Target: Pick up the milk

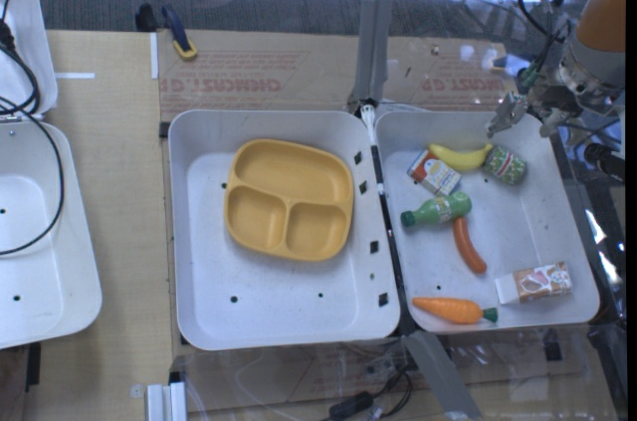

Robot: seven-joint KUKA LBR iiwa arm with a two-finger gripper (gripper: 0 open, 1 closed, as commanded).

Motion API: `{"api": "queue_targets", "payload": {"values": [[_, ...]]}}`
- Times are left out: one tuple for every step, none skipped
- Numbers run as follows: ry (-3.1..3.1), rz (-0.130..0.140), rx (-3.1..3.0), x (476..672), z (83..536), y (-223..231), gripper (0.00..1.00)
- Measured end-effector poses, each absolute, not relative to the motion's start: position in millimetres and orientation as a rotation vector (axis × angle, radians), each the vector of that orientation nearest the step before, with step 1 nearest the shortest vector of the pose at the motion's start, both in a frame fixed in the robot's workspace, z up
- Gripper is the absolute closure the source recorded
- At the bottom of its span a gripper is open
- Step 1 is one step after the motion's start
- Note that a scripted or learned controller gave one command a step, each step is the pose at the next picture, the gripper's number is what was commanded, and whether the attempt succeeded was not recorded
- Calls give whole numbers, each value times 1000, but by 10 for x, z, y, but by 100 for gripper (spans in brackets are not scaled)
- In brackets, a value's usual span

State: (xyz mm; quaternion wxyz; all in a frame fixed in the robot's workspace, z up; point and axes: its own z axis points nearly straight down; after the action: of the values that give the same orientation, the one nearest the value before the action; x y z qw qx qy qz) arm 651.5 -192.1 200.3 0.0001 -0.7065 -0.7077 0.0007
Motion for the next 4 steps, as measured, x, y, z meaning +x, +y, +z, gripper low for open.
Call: {"api": "queue_targets", "payload": {"values": [[-2467, 2, -1944, 5906, 1434, -2154, 0], [-2550, 0, -1834, 5302, 1255, -2218, 0], [-2683, -4, -1624, 4775, 905, -2193, 0], [-2683, -5, -1631, 4787, 999, -2199, 100]]}}
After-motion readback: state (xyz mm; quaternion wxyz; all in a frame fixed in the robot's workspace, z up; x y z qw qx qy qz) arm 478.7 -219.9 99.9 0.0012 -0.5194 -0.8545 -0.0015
